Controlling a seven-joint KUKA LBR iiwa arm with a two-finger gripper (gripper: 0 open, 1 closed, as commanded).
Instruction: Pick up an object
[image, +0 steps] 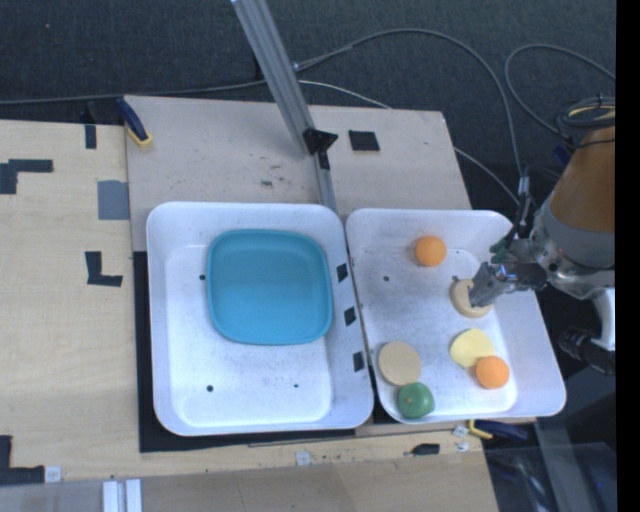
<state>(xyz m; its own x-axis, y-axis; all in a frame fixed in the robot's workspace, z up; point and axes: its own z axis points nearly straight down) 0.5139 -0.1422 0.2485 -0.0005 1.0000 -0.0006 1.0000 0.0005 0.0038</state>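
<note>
We see the gripper (487, 287) at the right of the frame, low over the right bin (440, 225), directly above a tan disc (466, 302) that lies flat near the bin's right side. We cannot tell how the tool is set, nor whether it has hold of anything. The disc is round and shows no long axis or heading; part of it is covered by the gripper.

Elsewhere in the right bin, an orange ball (431, 251) sits toward the upper middle, well apart from the disc. Lower down lie a yellow piece (468, 347) with a second orange ball (492, 372) touching its lower right edge, a beige disc (399, 362), and a green ball (415, 400) just below that.

The left bin (170, 300) holds a shallow blue plate (269, 286), square with rounded corners.

Both bins rest on a pale wooden bench (60, 300) marked with grey and black tape patches. A metal post (285, 80) slants up from between the bins, and dark carpet with cables fills the top of the frame.
</note>
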